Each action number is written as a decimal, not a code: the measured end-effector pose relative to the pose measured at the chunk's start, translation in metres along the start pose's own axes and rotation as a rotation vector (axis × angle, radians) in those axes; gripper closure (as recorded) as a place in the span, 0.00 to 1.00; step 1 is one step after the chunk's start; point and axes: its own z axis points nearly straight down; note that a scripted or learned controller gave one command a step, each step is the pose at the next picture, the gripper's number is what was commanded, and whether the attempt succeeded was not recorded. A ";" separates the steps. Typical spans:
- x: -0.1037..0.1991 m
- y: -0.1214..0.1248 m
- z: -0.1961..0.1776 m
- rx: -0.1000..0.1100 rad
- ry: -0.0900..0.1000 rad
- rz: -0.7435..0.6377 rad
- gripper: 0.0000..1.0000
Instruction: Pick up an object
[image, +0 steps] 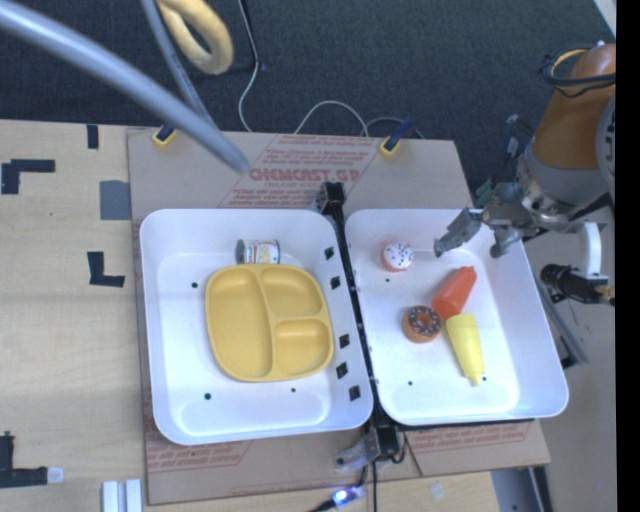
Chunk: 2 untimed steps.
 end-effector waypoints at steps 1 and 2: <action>0.001 0.002 -0.008 -0.013 -0.002 -0.004 0.00; 0.001 0.003 0.035 -0.011 -0.003 -0.004 0.00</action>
